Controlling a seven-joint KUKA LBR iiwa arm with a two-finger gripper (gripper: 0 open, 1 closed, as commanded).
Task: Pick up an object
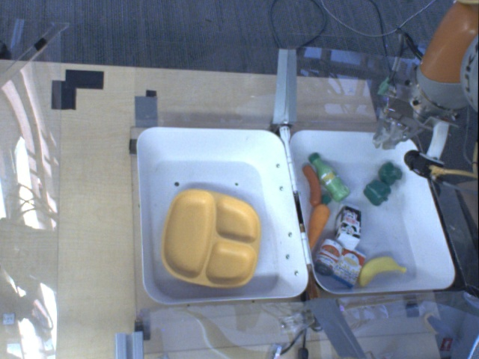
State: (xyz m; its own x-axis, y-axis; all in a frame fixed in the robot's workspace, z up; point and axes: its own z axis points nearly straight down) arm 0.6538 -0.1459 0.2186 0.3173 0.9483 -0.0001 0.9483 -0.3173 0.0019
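Nothing is being carried yet, so the pick is, by my judgement, waiting at its start: every candidate is lying loose in the right bin (441,234), at the right of the frame. The green bottle (328,177) is lying near the bin's upper left, its long axis running diagonally with the cap pointing up-left. Just beside it the two carrots (315,204) are lying end to end along the left wall, nearly vertical in the frame. The dark green block (382,183) is sitting toward the upper right, the banana (381,268) at the lower right, lying roughly across the frame, with small cartons (343,243) beside it. The gripper (392,134) is hanging over the bin's upper right rim; whether it is apart or together cannot be told. A yellow divided tray (211,237) is filling the left bin (153,155).
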